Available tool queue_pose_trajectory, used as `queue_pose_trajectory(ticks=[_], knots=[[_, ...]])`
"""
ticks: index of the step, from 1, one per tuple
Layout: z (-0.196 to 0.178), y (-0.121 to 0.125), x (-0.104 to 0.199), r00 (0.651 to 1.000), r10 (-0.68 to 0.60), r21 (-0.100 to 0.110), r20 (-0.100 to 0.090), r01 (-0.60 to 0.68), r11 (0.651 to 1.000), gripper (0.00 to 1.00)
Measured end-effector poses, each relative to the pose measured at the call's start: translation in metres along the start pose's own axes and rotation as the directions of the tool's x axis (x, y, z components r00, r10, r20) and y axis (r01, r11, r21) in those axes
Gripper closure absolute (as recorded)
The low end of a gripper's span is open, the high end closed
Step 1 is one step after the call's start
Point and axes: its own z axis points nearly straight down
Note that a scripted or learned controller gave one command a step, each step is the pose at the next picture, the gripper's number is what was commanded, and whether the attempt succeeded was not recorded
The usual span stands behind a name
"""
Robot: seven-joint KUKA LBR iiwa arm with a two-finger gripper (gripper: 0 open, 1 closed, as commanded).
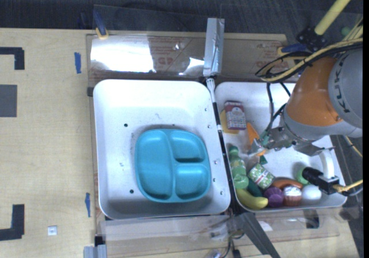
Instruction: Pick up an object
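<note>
**Reaching into the right-hand bin; grip state unresolved**

Arm [314, 107] enters from the right edge of the frame, its orange band above the right bin [253, 92]. Gripper [266, 142] sits over the middle of that bin. Whether it is open or closed cannot be told from this slant, and nothing can be seen held in it.

Candidate objects all lie in the right bin:
- red-brown packet [234, 117], upper left part of the bin, flat and apart from the rest.
- orange carrot-like piece [252, 133], just left of the gripper; contact cannot be judged.
- green pieces [235, 159], along the bin's left wall.
- green-and-white box [262, 176], just below the gripper.
- yellow banana [252, 199], lower left corner of the bin.
- purple piece [274, 195], red-and-white piece [292, 193] and white egg shape [312, 194], in a row along the bin's lower wall, close together.

Left bin [109, 135], centre of the frame, holds a blue divided tray [171, 164] lying flat in its lower half, well apart from the gripper.
</note>
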Motion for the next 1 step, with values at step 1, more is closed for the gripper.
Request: queue_pose_trajectory(ticks=[1], knots=[[-0.0868, 0.0736, 0.0395, 0.989, 0.151, 0.008, -0.003, -0.151, 0.988, 1.00]])
